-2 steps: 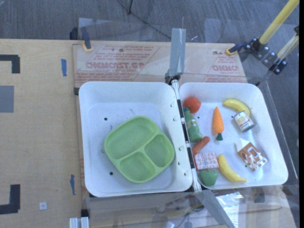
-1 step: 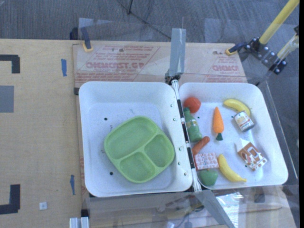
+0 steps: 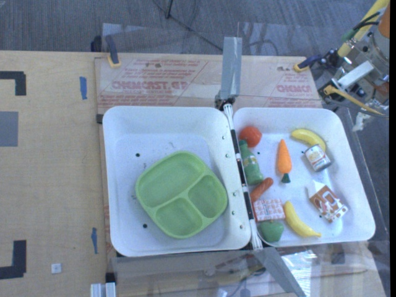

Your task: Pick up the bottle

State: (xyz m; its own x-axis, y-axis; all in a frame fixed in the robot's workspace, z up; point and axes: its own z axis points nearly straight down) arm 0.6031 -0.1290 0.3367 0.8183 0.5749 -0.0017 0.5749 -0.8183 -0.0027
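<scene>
Bench: 2 shallow white bins side by side, left bin (image 3: 124,135) and right bin (image 3: 346,141), sharing a central divide.

Left bin, 1 item: a green plate (image 3: 181,194) with 3 compartments, lying flat near the bin's middle.

Right bin, 9 items:
- Green bottle (image 3: 250,164), lying on its side against the bin's left wall, along the divide, just below the tomato.
- Red tomato (image 3: 250,135), upper left corner, touching the bottle's upper end.
- Orange carrot (image 3: 283,159), upright in the view, green tip downward, just right of the bottle.
- Yellow banana (image 3: 307,137), upper right area.
- Small can (image 3: 317,158), tilted, just below that banana.
- Red sausage-like piece (image 3: 262,188), just below the bottle.
- Red and white packet (image 3: 269,210), below the sausage-like piece.
- Second yellow banana (image 3: 299,220), lower middle, just right of the packet.
- Brown and white carton (image 3: 328,203), lower right.
- Green round item (image 3: 271,231), at the bin's lower left corner, partly under the packet.

Arm: the gripper (image 3: 357,85) sits at the view's upper right, outside the right bin and well apart from the bottle. Whether its opening is wide or narrow cannot be told from here. Nothing is seen in its grasp.
</scene>
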